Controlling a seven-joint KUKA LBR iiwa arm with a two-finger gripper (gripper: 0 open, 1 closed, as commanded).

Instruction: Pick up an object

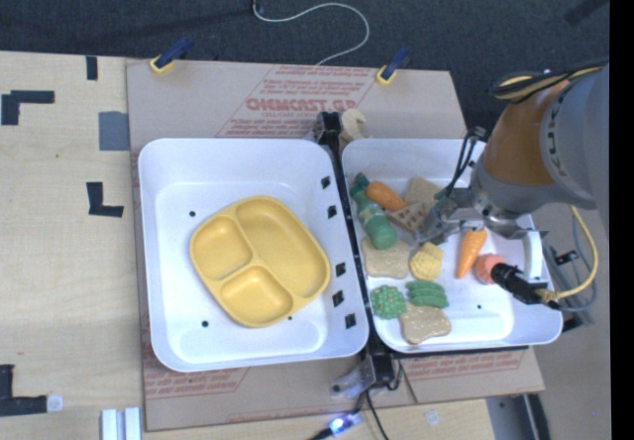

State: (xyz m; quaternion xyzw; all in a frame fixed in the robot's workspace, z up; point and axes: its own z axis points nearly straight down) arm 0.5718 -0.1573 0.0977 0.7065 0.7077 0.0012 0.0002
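1. The gripper (433, 227) hangs low in the right bin (535, 329), its dark fingers pointing toward nine o'clock over the pile of toy food. Whether they are spread or closed cannot be told, and nothing shows plainly between them.
2. Behind it, toward three o'clock, the grey arm (580, 146) with its orange band (515, 146) covers the bin's upper right corner.
3. Just below the gripper, at six o'clock, lies a yellow corn cob (426, 261), touching or nearly touching the fingertips.
4. At nine o'clock from the gripper sits a beige waffle-like biscuit (408, 218), with a small carrot (384, 196) at ten o'clock from it and a green vegetable (377, 227) beside the divider.
5. At four o'clock from the gripper an upright-lying orange carrot (470, 252) rests just beside a pink-orange piece (485, 269).
6. Farther toward seven o'clock are a pale cracker (385, 261), a green broccoli-like piece (387, 301), a green leafy piece (427, 293) and a tan bone-shaped biscuit (426, 325) near the bin's lower rim.
7. The left bin (168, 180), touching the right one along the middle divider, holds a yellow three-compartment plate (260, 260), lying flat near its centre.
8. Both bins rest on a cardboard sheet (287, 101) held by two blue-yellow clamps (170, 54) at its twelve o'clock edge.
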